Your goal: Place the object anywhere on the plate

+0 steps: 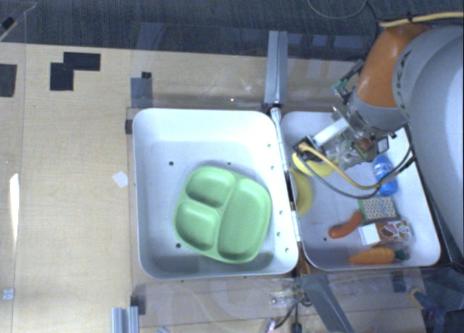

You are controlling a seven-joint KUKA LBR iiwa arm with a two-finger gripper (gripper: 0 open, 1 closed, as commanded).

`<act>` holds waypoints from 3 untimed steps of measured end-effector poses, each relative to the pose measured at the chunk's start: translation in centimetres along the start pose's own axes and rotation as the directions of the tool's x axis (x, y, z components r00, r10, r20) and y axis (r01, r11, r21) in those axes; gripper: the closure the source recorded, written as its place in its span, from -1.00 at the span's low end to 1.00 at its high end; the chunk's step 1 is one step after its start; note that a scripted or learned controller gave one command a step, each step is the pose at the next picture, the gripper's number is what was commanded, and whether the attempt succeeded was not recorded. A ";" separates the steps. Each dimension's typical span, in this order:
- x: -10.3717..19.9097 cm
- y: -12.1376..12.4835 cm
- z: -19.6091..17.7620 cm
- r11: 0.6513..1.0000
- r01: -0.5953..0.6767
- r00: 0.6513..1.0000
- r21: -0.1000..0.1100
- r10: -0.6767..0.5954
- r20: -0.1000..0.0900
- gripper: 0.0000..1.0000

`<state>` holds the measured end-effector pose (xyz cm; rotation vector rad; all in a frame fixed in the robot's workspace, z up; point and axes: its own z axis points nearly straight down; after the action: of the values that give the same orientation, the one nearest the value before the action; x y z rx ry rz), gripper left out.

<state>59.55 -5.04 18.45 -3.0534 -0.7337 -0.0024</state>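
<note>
Arm (428,107) overhangs right bin (428,252) (plate (225,213) lies unobstructed).

One fixed camera looks steeply down on both bins (210,125), the arm (428,92) entering from the right.

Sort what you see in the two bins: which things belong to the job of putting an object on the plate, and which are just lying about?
Belongs to the job:
plate, in the left bin
end effector, over the right bin
banana, below it, the likeliest object

Just lying about:
sausage
carrot
small boxes
blue item
</note>
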 end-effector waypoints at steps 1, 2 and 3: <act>9.2 -3.4 -2.5 0.997 0.072 0.997 -0.001 -0.072 -0.002 1.00; 3.3 -10.7 0.0 0.999 0.051 0.999 0.000 -0.051 0.000 1.00; 4.1 -9.5 0.0 0.964 -0.266 0.964 0.000 0.266 -0.001 1.00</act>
<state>58.89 5.24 18.48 -3.1240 -0.3168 -0.0040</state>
